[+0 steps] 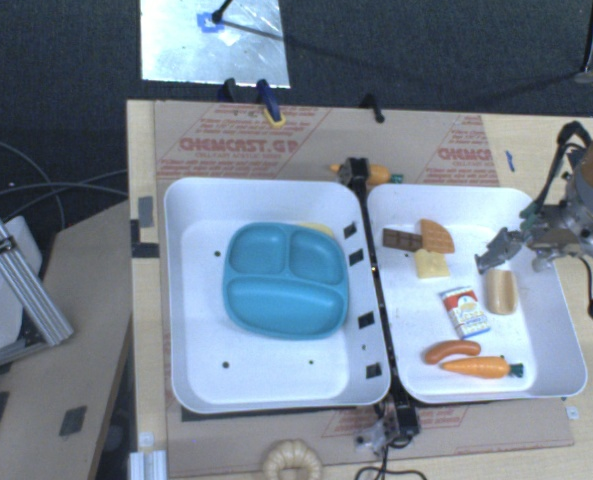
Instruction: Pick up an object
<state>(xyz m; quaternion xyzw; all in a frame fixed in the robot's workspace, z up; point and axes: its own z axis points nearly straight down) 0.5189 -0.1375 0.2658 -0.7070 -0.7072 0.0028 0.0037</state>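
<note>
A carrot (476,368) and sausage (452,351) lie nearest in the right bin (561,353), then a small red-and-white carton (465,312), print unreadable. The claw (521,246) hangs spread wide, holding nothing, just above a tan roll (500,291). Beyond, board (246,143) reads "CHEMCAST GP".

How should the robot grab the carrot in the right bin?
Grip the carrot across its thick orange middle, coming straight down from above. It lies flat and points sideways, so the long sides are easiest to pinch. Care is needed, I think: the sausage sits close behind it and the bin wall close in front.
</note>
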